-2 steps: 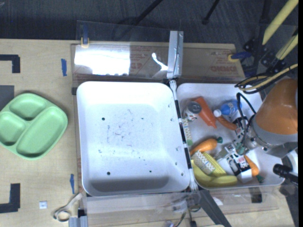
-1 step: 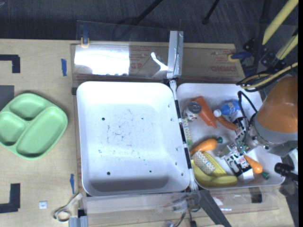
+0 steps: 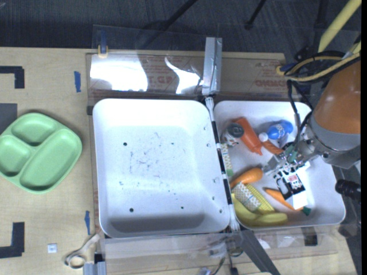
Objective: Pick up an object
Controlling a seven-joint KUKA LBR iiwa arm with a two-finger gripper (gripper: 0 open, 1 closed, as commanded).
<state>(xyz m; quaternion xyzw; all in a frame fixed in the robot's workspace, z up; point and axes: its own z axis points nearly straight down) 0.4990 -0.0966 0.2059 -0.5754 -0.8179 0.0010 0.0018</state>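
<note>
Camera view: two shallow white bins sit side by side on the bench. The left bin shows bare floor with faint scuff marks; the right bin carries all the loose items, heaped toward its left and near sides, probably so a pick draws from one bin and drops into the other. A banana lies along the near wall, with an orange carrot-like piece just far of it and a second orange piece to the right. An orange bottle lies tilted at the far left, beside a blue-capped item. A green divided plate rests on the bench, well left of both bins and apart from the work. The arm reaches in from the right, its orange band over the bin's far right corner. The gripper hangs low over the middle of the pile, close to the orange pieces. Its tip is lost in clutter, so I cannot tell its state or whether it holds or touches anything. Judgement: a pick attempt among the central items, not yet a lift.
</note>
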